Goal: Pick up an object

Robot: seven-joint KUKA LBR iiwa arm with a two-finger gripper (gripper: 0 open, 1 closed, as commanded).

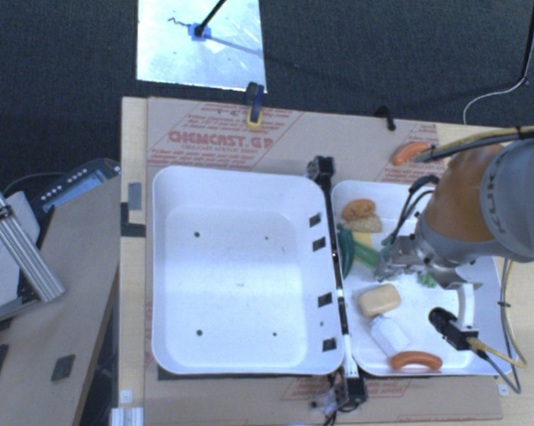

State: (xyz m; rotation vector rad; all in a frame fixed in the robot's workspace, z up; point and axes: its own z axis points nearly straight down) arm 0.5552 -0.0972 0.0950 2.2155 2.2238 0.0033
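The right bin holds several small items: an orange-brown bread-like piece with a pale piece below it, a green and yellow item, a tan block, a white cylinder and an orange sausage-shaped item. My gripper hangs low over the bin's middle, just right of the green item and above the tan block. The wrist hides its fingertips, and I see nothing between them. A green object peeks out beneath the wrist.
The left bin is a wide white tray beside the right one, with a black clip divider between them. An orange item lies on the cardboard behind the right bin. A black cable connector hangs off the arm.
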